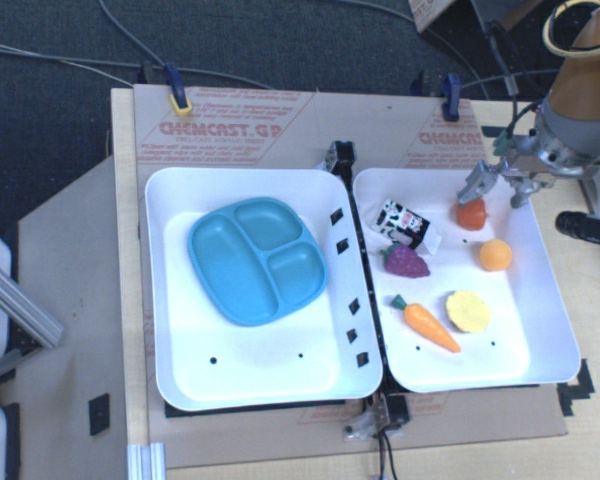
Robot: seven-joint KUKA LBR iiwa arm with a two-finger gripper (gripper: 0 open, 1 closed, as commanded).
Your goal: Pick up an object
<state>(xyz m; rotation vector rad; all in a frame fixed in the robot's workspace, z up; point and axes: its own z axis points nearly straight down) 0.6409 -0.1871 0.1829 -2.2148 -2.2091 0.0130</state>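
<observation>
Gripper [498, 186]: jaws spread, nothing between them, poised over the far edge of the right-hand shallow white bin [550, 358] | Target: small round red-orange toy fruit [470, 215] lay in that bin, just below the left finger, not clamped | Same bin: orange ball [495, 255], purple grape cluster [406, 261], plastic carrot [430, 328], yellow round slice [467, 311], black-and-white carton [402, 223].

Bare floor along right bin [540, 353] front, beyond carrot [429, 327]
</observation>
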